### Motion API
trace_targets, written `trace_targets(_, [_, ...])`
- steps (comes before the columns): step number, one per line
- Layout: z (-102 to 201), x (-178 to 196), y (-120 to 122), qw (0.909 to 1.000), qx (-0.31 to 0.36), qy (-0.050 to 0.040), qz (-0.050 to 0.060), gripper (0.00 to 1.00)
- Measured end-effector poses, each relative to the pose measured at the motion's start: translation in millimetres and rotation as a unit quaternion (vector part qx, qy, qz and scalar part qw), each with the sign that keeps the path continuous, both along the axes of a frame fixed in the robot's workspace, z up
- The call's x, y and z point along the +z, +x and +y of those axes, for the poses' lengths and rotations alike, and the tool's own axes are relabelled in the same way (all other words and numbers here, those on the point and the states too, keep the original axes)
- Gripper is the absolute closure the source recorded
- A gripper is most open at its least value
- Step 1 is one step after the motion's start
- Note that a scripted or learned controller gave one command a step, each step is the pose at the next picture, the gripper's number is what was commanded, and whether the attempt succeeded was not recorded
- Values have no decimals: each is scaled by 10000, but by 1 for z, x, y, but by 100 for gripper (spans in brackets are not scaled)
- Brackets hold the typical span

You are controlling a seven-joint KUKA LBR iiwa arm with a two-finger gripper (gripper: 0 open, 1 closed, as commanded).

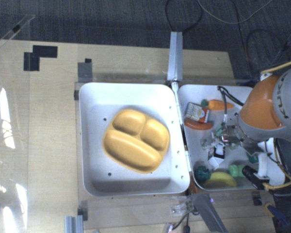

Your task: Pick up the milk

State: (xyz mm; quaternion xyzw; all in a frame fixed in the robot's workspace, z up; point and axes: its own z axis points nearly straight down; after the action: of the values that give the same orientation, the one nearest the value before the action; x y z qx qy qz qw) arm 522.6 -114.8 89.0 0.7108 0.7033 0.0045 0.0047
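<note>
while the claw [222, 139] hung over the right bin [196, 178], its opening impossible to tell, centring squarely on the milk [217, 153] seemed wise.

— From my remote station, what's the count?
— I count two shallow white plastic bins [89, 130], one big yellow bread loaf [136, 140], one yellow banana [220, 179], one small milk carton [195, 112].

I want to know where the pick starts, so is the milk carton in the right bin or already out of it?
In. The milk carton lies inside the right bin, near its upper left corner, beside a carrot.
</note>
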Motion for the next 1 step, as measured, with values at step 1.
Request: trace_targets(1, [32,169,-25,9897,-1430,10,35,0])
